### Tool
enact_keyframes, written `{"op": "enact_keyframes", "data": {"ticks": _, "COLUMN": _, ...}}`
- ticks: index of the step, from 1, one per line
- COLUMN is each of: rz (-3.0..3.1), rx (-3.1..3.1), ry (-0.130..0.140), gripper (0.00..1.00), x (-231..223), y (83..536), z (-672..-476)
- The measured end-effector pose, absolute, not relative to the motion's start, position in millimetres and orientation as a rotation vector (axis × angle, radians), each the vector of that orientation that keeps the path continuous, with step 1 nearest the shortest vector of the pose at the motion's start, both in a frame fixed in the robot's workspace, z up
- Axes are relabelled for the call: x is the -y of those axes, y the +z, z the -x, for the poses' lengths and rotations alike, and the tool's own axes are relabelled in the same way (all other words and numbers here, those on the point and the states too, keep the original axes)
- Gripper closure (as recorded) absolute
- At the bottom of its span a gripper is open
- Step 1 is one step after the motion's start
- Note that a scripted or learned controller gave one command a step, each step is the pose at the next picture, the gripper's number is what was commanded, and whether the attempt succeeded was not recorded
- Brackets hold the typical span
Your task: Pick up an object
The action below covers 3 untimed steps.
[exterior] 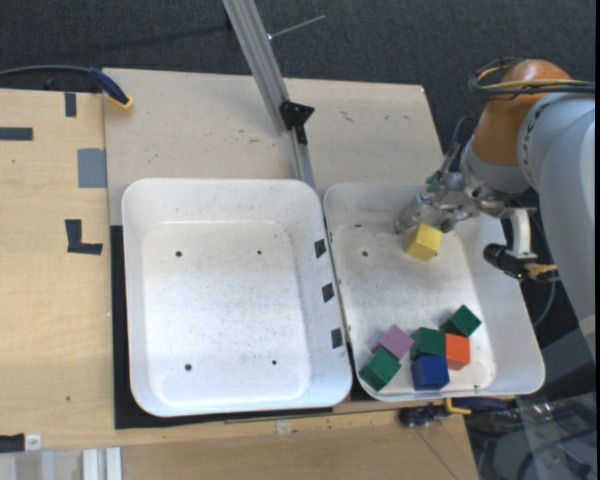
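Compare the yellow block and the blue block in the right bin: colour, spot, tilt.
The yellow block sits alone at the end effector, turned cornerwise. The blue block is packed among other blocks at the bin's near edge, lying squarer. Both look like similar small cubes in the right bin.

Wooden bench [40,298] carries two white bins side by side: left bin [225,298], right bin [380,228], both sitting on a dark mat [117,348].

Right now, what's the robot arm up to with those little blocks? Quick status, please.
End effector over right bin, at yellow block; grip unclear. Other blocks clustered at near end, apart. Nothing in the way.
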State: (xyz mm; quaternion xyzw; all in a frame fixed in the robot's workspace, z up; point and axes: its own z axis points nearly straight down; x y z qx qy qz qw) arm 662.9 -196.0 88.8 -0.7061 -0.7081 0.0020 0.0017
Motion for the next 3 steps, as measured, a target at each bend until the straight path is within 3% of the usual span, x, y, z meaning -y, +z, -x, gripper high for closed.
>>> {"op": "enact_keyframes", "data": {"ticks": 1, "rz": 2.217, "rx": 2.227, "ry": 0.002, "gripper": 1.0, "x": 195.4, "y": 102.4, "z": -664.8}}
{"op": "enact_keyframes", "data": {"ticks": 3, "rz": 2.223, "rx": 2.226, "ry": -0.004, "gripper": 1.0, "x": 186.6, "y": 206.7, "z": -670.8}}
